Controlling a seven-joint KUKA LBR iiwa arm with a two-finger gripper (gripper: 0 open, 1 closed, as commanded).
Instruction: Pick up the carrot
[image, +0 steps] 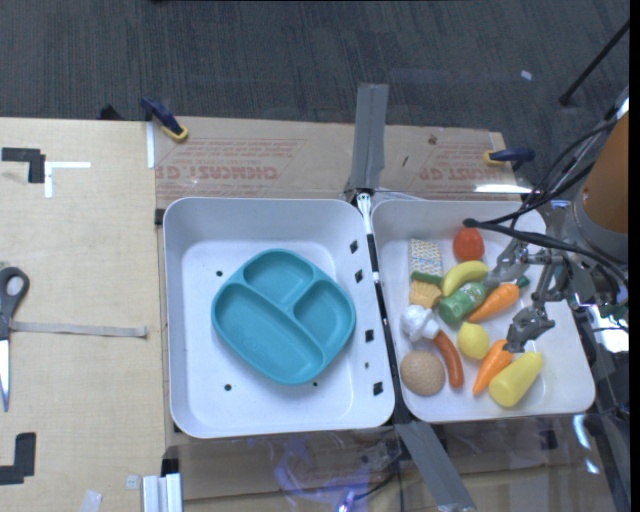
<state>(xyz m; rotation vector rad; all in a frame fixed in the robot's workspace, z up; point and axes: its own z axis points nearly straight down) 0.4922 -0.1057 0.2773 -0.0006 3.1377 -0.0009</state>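
We see the metal two-finger gripper (522, 295) hovering over the right shallow white bin (570, 400), its jaws spread apart with nothing between them. One finger (507, 263) sits just above the leaf end of an orange plastic carrot (497, 300) that lies slanted beside a green toy vegetable (461, 303) and a yellow banana (463, 275). A second orange carrot (490, 368) lies just beside the lower finger, next to a yellow lemon (472, 340). In the left white bin (190, 400) rests a blue sectioned plastic plate (283, 316).
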